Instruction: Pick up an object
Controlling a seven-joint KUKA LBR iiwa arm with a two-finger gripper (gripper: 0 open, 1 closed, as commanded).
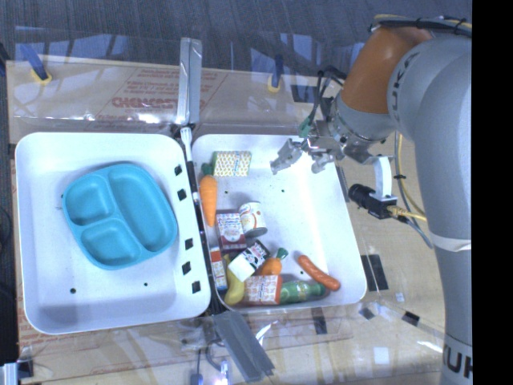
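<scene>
- Clear plastic sheet (144,95) behind the bins: red print runs across it, seen reversed or upside down; letters too blurred to make out.
- Robot arm (449,175), bottom right corner of the view: large dark letters, "KU" legible at the frame edge, rest cut off.
- Small can (251,216) in the right bin: red and white label, wording too small to read.
- Carton (229,229) beside it: red label panel, print not legible.
- Bottle (280,290) lying at the near edge of the right bin: orange-red label, text unreadable.
- No numbers or signs readable elsewhere.
</scene>
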